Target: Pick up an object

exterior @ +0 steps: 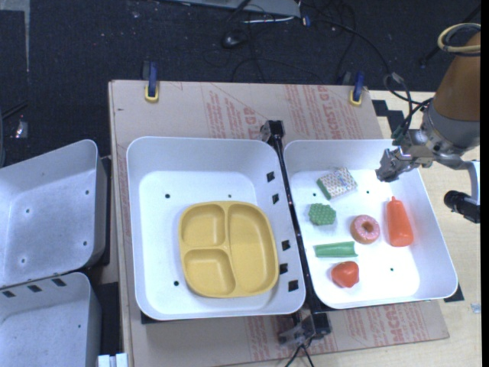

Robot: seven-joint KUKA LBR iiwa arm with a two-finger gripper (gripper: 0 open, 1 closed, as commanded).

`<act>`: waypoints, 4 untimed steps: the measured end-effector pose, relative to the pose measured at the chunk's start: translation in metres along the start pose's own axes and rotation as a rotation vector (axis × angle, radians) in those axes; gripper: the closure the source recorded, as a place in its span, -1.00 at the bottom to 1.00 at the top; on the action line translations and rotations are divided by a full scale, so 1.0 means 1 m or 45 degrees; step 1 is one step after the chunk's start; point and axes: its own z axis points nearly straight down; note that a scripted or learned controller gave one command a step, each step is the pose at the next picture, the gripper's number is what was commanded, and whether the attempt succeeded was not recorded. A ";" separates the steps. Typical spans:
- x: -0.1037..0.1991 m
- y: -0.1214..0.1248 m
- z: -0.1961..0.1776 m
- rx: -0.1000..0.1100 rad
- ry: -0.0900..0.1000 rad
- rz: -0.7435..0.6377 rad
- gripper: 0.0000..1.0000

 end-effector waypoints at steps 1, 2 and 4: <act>0.056 0.014 -0.001 0.005 0.004 -0.006 1.00; 0.111 0.017 -0.017 0.004 0.004 -0.007 1.00; 0.214 0.018 -0.037 0.005 0.005 -0.007 1.00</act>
